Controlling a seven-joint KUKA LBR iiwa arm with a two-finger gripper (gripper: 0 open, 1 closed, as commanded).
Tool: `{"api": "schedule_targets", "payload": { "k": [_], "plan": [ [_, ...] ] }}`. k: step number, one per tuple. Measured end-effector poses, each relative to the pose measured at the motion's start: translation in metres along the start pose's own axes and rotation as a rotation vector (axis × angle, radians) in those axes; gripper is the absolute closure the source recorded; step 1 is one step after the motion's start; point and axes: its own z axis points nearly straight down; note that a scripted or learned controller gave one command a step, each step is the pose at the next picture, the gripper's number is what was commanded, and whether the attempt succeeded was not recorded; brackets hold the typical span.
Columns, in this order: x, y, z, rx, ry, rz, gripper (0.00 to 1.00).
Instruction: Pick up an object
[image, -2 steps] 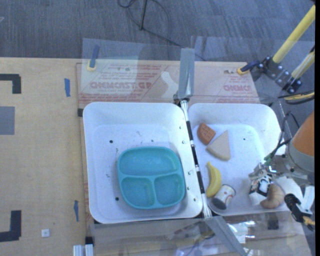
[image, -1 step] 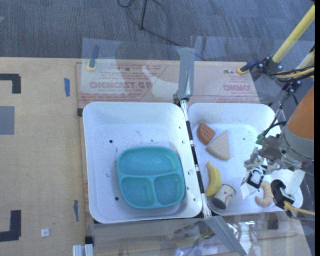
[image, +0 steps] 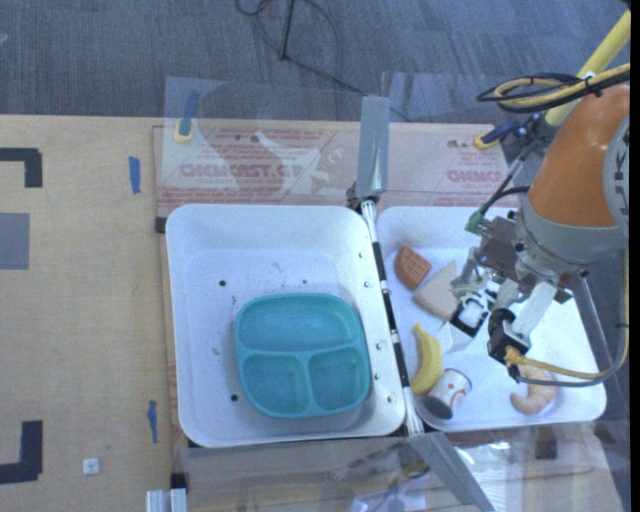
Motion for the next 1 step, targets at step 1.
{"api": "schedule_targets", "payload": {
  "k": [1],
  "plan": [
    [0.0429, 0.0393, -0.0155, -0.001, 0.0, -0.145, 1.0]
  ]
}}
